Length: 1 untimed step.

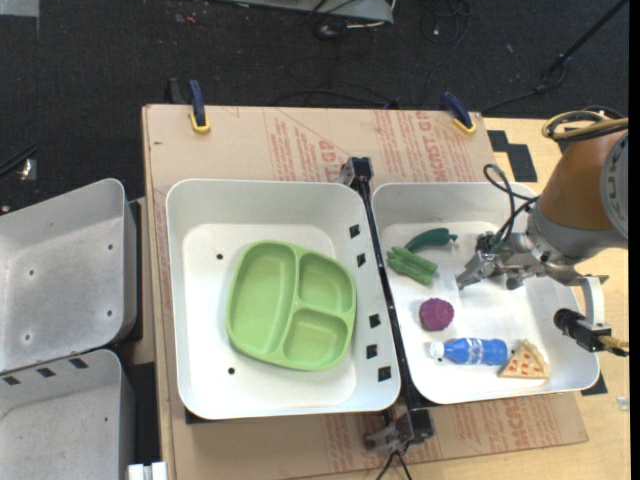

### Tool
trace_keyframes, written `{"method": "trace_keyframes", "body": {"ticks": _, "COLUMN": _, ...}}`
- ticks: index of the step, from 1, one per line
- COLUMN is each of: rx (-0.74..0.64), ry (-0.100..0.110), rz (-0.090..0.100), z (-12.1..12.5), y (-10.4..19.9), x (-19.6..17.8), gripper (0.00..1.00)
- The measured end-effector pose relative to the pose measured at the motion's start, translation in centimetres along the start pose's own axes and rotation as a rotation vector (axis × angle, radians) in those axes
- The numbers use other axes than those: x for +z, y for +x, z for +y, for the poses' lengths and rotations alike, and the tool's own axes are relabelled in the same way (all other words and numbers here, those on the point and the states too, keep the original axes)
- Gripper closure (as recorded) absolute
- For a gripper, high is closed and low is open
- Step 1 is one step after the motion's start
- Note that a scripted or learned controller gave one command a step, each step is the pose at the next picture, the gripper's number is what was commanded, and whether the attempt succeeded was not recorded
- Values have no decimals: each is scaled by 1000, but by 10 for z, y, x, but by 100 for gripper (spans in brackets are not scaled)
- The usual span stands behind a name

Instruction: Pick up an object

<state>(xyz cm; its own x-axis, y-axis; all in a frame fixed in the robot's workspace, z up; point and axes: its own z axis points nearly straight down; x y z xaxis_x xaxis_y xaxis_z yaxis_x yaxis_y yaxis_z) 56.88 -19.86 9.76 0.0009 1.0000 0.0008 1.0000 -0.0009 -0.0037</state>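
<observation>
Lower right of the frame, in the right bin (pixel 575 373), the candidates lie loose: a pizza slice toy (pixel 525 362), a blue bottle (pixel 474 351), a purple ball (pixel 436 314), then green pods (pixel 411 263) and a dark green pepper (pixel 431 237) beyond, spread apart, so probably easy to single out. The gripper (pixel 478 271) hangs low at centre right, nothing between its fingers; their spread I cannot tell. The arm (pixel 585 198) leans in from the right.

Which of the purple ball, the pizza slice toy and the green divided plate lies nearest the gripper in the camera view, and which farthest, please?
From the gripper:
1. Purple ball, just below-left, right bin.
2. Pizza slice toy, front right corner.
3. Green divided plate, left bin.
</observation>
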Motion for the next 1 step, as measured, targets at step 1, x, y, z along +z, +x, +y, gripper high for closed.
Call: {"method": "trace_keyframes", "body": {"ticks": 1, "rx": 0, "ry": -5, "rz": -2, "z": 1, "y": 0, "x": -13, "gripper": 100}}
